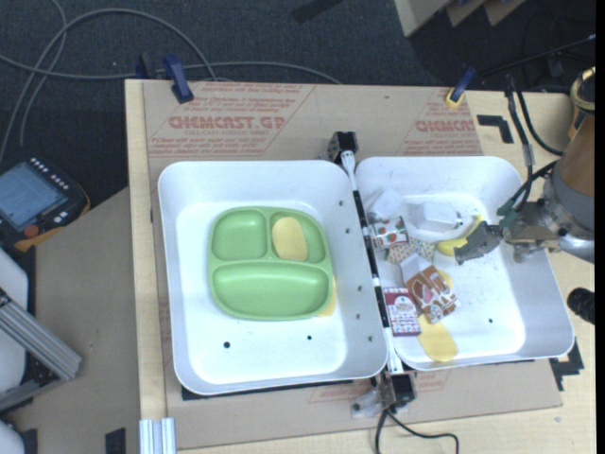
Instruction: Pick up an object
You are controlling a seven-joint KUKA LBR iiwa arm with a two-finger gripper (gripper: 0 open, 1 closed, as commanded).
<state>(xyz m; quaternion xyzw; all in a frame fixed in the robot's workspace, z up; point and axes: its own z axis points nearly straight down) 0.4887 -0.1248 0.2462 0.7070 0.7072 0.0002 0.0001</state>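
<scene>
The right bin (539,334) holds a jumble of small things: a white cup-like piece (437,218), a yellow curved piece (452,247), several printed packets (427,289), a red-and-white packet (401,311) and a pale yellow disc (438,343). My gripper (482,241) reaches in from the right and hangs low over the bin's middle, just right of the yellow curved piece. Whether it touches that piece I cannot tell. Nothing is visibly lifted.
The left bin (189,348) carries a green divided plate (269,287) with a yellow piece (290,239) in its upper right compartment. A black clamp (342,145) sits at the bins' shared ridge. Cables run behind the arm at the right.
</scene>
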